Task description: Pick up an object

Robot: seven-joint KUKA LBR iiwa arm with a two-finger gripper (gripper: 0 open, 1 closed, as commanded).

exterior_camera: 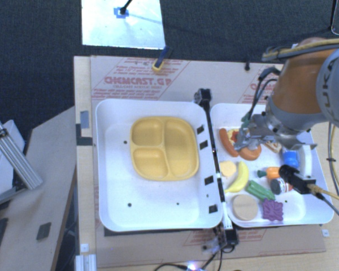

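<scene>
I see the arm [305,89] reaching in from the right of the frame, its tool [250,141] low over the upper part of the right bin [322,208]. I cannot tell the state of the tool; its tip sits at an orange round piece [252,151] and the parts merge there. Candidate objects all lie in the right bin: a red sausage-shaped piece [226,141] just left of the tool, a banana [239,177] below it, a pale yellow disc [227,168] touching the banana's upper end, a tan disc [246,206] at lower centre of the bin, a green piece [260,190] beside it, a purple lumpy piece [273,210] at lower right, and a blue item [290,158] under the arm. The left bin [110,208] holds a yellow compartment tray [163,148], centre frame. Both bins rest on the surface [141,79].
</scene>
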